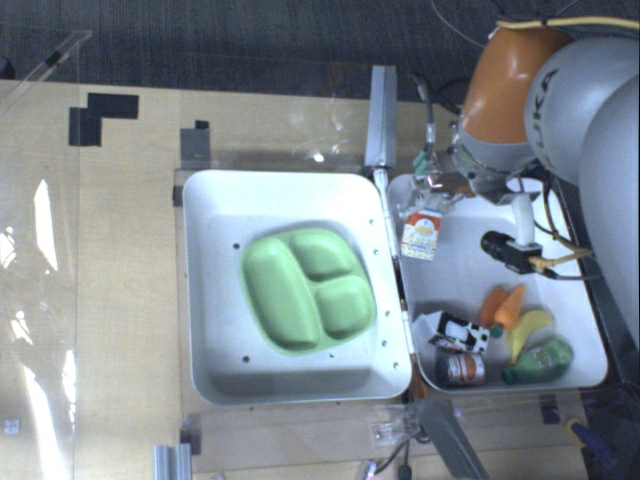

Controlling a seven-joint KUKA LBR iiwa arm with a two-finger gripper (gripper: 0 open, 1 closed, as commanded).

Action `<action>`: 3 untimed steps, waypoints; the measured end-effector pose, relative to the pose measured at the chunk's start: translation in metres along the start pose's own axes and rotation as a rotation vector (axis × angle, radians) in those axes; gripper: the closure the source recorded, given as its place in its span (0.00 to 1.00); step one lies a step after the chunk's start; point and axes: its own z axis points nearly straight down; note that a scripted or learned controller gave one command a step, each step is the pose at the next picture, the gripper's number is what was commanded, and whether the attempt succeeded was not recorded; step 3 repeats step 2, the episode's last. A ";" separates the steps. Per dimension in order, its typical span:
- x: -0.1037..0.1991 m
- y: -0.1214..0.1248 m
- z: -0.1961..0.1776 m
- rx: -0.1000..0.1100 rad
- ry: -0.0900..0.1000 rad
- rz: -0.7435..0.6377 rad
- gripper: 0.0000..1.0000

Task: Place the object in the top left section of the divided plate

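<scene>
Fingers (432,183) seemingly gripping the small carton (421,235) over the right bin (590,368)

Letters reading roughly "UKA" are showing on the grey arm (575,88); print on the small carton (421,236) is staying illegible.

Robotics lab: KUKA arm (570,88) over wooden bench (100,268), two white bins (210,368), loose cables (480,18).
</scene>
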 end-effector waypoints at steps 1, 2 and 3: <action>0.087 -0.035 0.001 0.003 0.003 -0.010 1.00; 0.087 -0.035 0.001 0.003 0.003 -0.009 0.00; 0.087 -0.035 0.001 0.003 0.003 -0.009 0.00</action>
